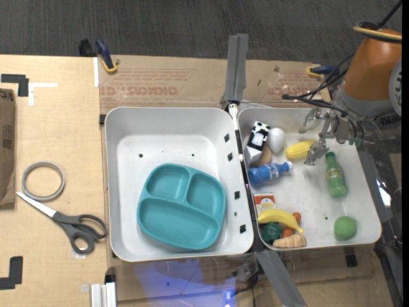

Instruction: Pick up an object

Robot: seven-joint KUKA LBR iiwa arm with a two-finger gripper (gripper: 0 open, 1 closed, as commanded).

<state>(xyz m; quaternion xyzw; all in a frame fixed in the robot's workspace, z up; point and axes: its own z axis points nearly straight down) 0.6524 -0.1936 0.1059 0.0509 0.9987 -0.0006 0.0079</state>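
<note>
My gripper (316, 149) hangs over the back of the right bin (365, 190), right beside the right end of a yellow corn-like toy (298, 150); whether it touches the toy is unclear. A green bottle (334, 175) lies just right of and below the gripper. Further left are a blue bottle (268, 171), a black-and-white toy (259, 135) and a white egg shape (277, 137). Toward the front lie a green ball (345, 228), a banana (278, 217), a small card (265, 201) and an orange piece (289, 240).
The left bin (121, 146) holds a teal divided plate (182, 206). Scissors (67, 222) and a tape ring (43, 180) lie on the bench at left. A grey divider bar (236, 69) runs between the bins at the back. Cables trail near the arm's orange band (377, 62).
</note>
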